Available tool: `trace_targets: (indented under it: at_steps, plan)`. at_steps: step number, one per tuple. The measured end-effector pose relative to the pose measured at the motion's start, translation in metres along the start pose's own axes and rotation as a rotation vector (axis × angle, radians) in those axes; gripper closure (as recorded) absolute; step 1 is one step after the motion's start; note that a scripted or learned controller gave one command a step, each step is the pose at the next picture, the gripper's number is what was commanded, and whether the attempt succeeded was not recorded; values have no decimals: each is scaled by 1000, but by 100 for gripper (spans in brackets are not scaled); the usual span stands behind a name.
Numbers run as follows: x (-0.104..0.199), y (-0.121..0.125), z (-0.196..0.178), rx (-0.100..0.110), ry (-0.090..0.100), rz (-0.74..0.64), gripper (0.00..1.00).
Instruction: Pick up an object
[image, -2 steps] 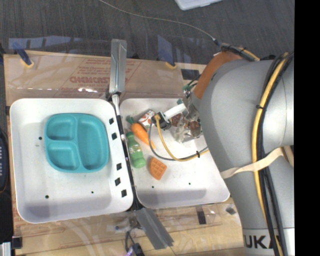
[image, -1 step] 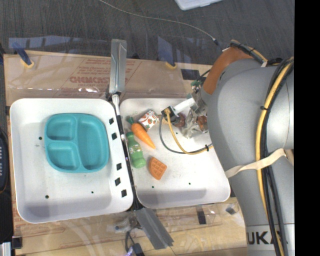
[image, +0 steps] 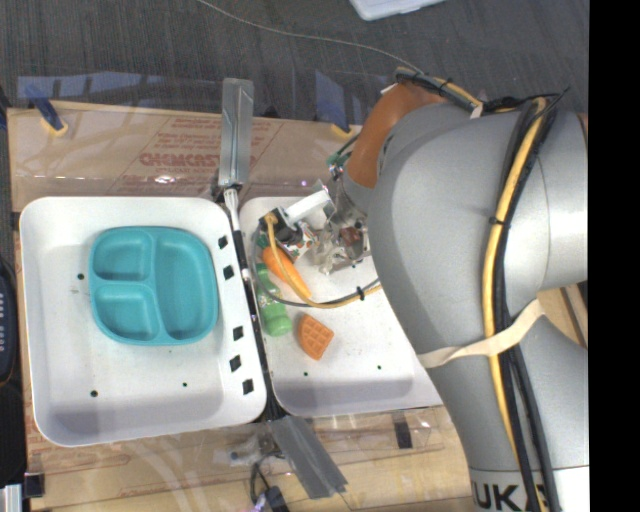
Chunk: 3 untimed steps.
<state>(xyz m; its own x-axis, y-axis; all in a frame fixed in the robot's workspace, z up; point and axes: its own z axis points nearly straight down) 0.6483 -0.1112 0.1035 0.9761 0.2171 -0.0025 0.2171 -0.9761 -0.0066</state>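
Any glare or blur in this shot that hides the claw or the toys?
Camera view: sharp overall; even light, soft shadows in the bins; mild glare on the plastic sheet behind. The arm's bulk hides much of the right bin; the claw is cluttered, hard to read.

Teal, orange and green against white bins

The left bin (image: 50, 400) and right bin (image: 385, 375) are white. The divided plate (image: 155, 285) is plain teal. The carrot (image: 285, 275) is orange, the waffle (image: 315, 338) orange with a grid pattern, the cylinder (image: 275, 320) green. The arm (image: 480, 250) is grey with an orange band (image: 385, 125) and yellow cable (image: 505, 190).
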Motion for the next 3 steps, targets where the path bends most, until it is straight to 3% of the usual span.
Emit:
trace_targets:
  at_steps: [2, 3]
  plan:
    - [-22, 96, 12, -1, -3, 13, 100]
    - [-20, 93, 2, 2, -3, 5, 100]
